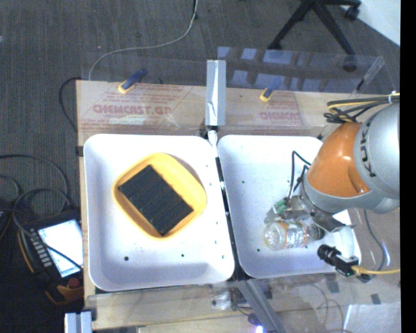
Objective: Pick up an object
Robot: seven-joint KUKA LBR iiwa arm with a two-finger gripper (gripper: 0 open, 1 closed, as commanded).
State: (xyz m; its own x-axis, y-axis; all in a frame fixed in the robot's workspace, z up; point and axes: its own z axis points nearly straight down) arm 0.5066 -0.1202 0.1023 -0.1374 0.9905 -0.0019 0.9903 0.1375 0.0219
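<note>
Dark grey carpet surrounds the desk [149,107], with a chair base [318,16] at 1 o'clock of the view and a lit tablet [60,244] on the floor at 8 o'clock. Two shallow white bins sit side by side on the desk. The left bin [104,260], at 9 o'clock, contains a yellow dish [188,175] near its centre; a black ribbed pad [156,200] lies flat inside the dish, turned at an angle to the bin walls. The right bin [253,169], at 3 o'clock, contains one clear plastic bottle [286,235], lying on its side at the 6 o'clock part of the bin floor, long axis running from 9 to 3 o'clock. The arm [383,156] enters from 3 o'clock, and its orange band [335,166] stands over the 3 o'clock half of the right bin. The claw [296,209] is low in that bin, immediately at the 12 o'clock side of the bottle. The wrist covers the claw from above, so its opening cannot be determined, and contact with the bottle cannot be confirmed.
</note>
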